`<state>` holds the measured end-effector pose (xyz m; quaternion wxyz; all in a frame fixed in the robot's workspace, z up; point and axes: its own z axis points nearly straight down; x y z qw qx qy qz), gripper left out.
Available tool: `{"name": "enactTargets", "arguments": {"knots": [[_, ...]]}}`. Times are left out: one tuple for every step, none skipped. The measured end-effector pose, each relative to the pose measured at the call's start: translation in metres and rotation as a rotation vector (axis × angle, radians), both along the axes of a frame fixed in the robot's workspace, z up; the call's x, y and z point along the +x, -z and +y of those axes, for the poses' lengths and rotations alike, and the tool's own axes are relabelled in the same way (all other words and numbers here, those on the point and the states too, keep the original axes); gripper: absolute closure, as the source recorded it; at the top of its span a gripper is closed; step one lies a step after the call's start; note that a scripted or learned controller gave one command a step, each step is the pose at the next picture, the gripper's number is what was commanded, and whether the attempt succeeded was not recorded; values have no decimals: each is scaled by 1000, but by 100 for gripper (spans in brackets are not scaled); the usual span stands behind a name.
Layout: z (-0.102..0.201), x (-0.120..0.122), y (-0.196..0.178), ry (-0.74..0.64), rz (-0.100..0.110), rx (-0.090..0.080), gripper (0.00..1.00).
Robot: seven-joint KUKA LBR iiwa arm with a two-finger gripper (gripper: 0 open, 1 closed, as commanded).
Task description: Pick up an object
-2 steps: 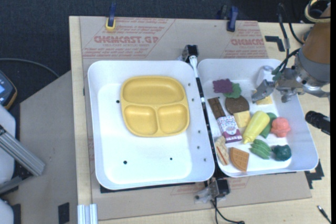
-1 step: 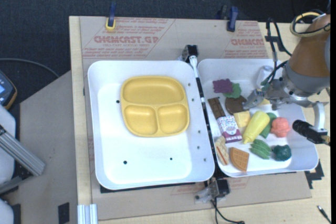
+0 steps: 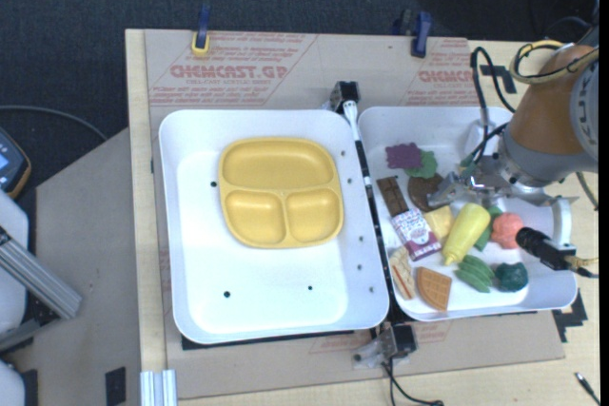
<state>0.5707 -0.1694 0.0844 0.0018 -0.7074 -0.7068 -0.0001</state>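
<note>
The right bin (image 3: 376, 124) holds a heap of toy foods. Among them are purple grapes (image 3: 403, 154), a brown bar (image 3: 390, 195), a pink and white packet (image 3: 415, 234), a yellow squash (image 3: 465, 234) and an orange-red ball (image 3: 508, 229). Near its front edge lie a green pepper (image 3: 474, 274), a dark green piece (image 3: 513, 277) and a toast slice (image 3: 434, 287). My gripper (image 3: 456, 192) hangs low over the middle of this bin, just above the yellow squash and beside a brown round piece (image 3: 422, 191). Nothing shows as held.
A yellow three-part plate (image 3: 281, 190) lies in the left bin (image 3: 190, 290). The arm's orange band (image 3: 547, 114) and cables (image 3: 490, 76) cover the right bin's far right corner. Clamps (image 3: 201, 41) sit on the bench's back edge.
</note>
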Motion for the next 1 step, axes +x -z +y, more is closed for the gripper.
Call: {"name": "enactTargets", "arguments": {"knots": [[0,3,-14,-1,-9,-2,100]]}}
